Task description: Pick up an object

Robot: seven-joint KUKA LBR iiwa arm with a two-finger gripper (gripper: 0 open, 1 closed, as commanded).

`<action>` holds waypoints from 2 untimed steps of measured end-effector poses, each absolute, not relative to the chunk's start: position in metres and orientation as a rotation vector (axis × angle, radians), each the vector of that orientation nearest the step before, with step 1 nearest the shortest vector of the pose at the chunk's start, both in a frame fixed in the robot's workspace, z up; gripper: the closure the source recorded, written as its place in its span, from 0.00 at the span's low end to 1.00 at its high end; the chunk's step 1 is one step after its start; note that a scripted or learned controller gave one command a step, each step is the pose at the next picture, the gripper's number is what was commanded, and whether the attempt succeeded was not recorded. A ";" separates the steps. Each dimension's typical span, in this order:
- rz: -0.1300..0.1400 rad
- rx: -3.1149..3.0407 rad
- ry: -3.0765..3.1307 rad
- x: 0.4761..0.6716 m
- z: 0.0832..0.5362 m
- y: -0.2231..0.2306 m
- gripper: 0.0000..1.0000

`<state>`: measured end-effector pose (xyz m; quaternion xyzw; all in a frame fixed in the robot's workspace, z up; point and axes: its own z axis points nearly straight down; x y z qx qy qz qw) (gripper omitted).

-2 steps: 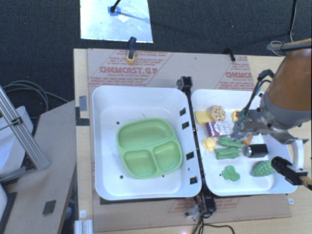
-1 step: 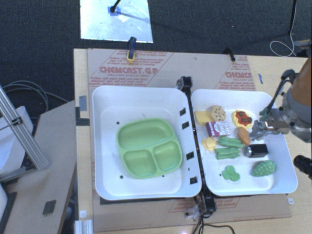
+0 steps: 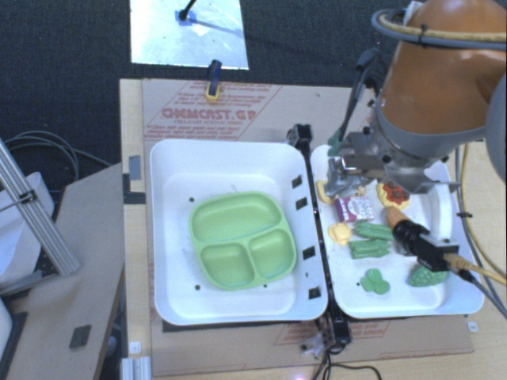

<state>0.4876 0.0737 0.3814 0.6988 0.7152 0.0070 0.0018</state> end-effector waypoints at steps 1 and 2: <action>-0.010 2.231 2.213 0.513 0.291 -0.029 1.00; -0.008 2.228 2.220 0.485 0.224 -0.060 1.00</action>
